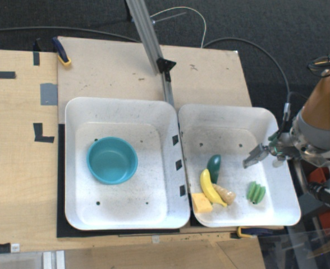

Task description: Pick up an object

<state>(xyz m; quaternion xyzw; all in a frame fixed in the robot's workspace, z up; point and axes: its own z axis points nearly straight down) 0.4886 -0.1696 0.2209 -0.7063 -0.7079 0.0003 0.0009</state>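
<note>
The end effector (259,154) was seen at the right rim of the right bin (232,114), reaching in from the right with its dark tip pointed left and slightly down over the bin floor. Nothing was seen held in it; how far it was open could not be told from this slanted view.

The nearest thing was judged to be the small green ribbed object (256,193), which lay just below the tip, toward the near edge of the bin, with its long axis running roughly up and down the view. The dark green rounded piece (214,163) lay to the left of the tip, at about the same height and well apart from it. Below that piece, the banana (209,187) was laid on a slant from upper left to lower right, touching a tan lump (227,194) at its lower end, with a yellow block (202,202) just beside it.

In the left bin (120,106), a teal bowl (112,160) was set upright, left of centre. Both bins were carried side by side on the surface (19,105).
</note>
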